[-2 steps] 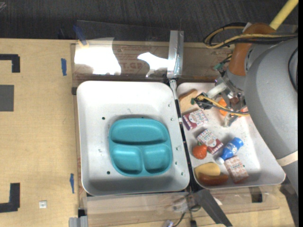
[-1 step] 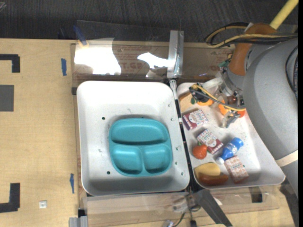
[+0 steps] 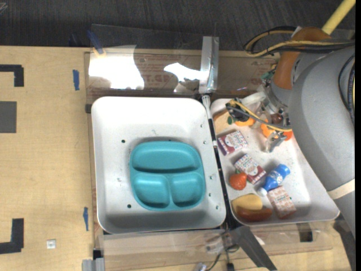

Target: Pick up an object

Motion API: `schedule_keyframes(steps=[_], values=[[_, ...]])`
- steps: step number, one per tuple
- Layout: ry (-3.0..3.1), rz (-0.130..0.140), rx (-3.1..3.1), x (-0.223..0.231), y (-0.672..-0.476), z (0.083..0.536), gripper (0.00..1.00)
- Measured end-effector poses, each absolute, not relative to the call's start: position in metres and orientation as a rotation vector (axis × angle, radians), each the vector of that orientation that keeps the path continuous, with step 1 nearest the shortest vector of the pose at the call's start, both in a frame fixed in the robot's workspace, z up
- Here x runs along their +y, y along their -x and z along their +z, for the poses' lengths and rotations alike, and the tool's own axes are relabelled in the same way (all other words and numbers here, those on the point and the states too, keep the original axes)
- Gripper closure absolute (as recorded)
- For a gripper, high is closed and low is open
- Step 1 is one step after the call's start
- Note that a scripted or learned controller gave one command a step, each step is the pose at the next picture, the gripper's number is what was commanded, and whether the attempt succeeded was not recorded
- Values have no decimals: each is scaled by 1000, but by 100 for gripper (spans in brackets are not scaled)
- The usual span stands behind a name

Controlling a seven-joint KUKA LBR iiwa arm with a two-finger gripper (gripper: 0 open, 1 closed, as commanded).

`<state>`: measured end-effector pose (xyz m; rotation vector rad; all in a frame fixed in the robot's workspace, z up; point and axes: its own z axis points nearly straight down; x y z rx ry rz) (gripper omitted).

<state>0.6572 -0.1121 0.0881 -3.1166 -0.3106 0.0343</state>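
Over the right bin's (image 3: 316, 205) far end hung the tool (image 3: 274, 141), its state impossible to tell, while small packets (image 3: 231, 141), a red piece (image 3: 237, 180) and a blue bottle (image 3: 276, 176) lay toward six o'clock and a teal tray (image 3: 167, 174) sat at nine o'clock in the left bin (image 3: 107, 151)

The arm (image 3: 327, 117) is a broad, rounded body of smooth matte grey, bulky along the right of the view; a pale cream stripe (image 3: 345, 189) crosses its lower part. An orange band (image 3: 286, 69) rings it above the wrist, with a darker brownish-orange piece above that; yellow and black cables (image 3: 269, 41) loop out from behind the band; a pale yellow rod (image 3: 340, 11) slants up at the top corner. The wrist (image 3: 275, 103) is a cluster of small metal parts, with dark and yellow wires (image 3: 243, 110) beside it.
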Motion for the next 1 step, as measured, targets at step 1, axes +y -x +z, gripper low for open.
schedule_keyframes(steps=[1], values=[[3116,23,-327,-125,-660,88,0]])
